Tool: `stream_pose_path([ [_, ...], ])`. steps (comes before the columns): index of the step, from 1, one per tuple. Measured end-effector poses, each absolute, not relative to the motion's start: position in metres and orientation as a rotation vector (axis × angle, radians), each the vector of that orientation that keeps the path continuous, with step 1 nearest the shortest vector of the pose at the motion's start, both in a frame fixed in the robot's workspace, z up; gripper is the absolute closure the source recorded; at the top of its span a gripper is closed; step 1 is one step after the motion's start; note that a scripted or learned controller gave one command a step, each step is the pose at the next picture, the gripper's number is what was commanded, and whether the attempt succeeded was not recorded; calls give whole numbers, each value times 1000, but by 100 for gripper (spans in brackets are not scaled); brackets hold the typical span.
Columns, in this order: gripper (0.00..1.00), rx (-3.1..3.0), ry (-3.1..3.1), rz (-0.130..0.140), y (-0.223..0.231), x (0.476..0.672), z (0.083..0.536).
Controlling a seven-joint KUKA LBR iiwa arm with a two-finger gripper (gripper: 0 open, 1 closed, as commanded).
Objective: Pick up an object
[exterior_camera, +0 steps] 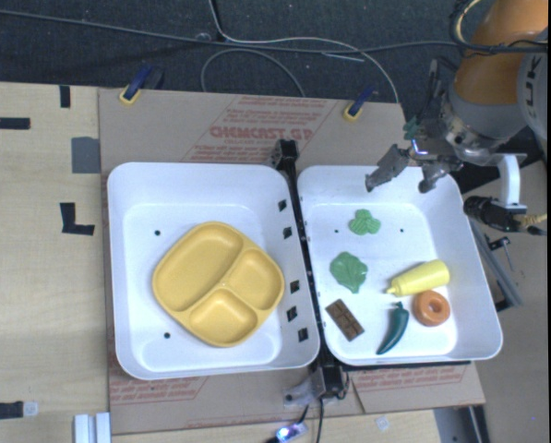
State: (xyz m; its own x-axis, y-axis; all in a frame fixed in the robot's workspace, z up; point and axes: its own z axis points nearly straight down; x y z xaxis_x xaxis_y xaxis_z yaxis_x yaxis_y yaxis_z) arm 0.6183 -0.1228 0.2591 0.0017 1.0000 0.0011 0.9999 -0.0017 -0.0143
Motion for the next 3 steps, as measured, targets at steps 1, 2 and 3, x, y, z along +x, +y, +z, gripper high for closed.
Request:
stream_pose_path([
  [1,0,-2219,-2223,2,-122,620,267],
  [2,0,-2218,-2220,7,-125,619,203],
  [3,0,-2218,-2220,7,-129,619,159],
])
